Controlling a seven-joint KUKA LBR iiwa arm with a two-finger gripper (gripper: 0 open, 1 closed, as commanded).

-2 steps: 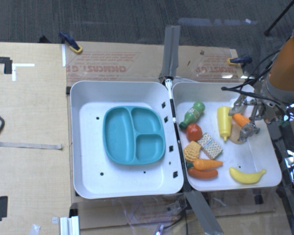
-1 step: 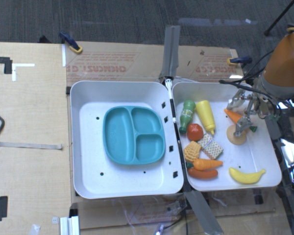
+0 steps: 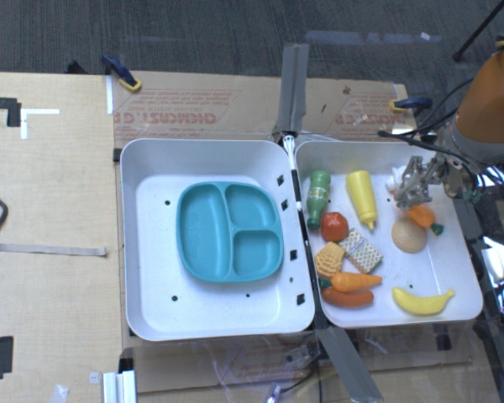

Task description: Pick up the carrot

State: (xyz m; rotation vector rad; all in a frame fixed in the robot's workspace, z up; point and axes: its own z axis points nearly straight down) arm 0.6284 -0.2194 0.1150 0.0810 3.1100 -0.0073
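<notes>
The gripper (image 3: 413, 185) hangs over the right bin's (image 3: 464, 259) far right corner, finger state indiscernible, well apart from the carrot (image 3: 355, 281) lying near its front edge.

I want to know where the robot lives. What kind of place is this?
Probably a robot lab or workshop, not a kitchen. A robot arm reaches over two white bins on a bench. One bin holds toy food like a carrot and a banana. Clamps hold down cardboard.
</notes>
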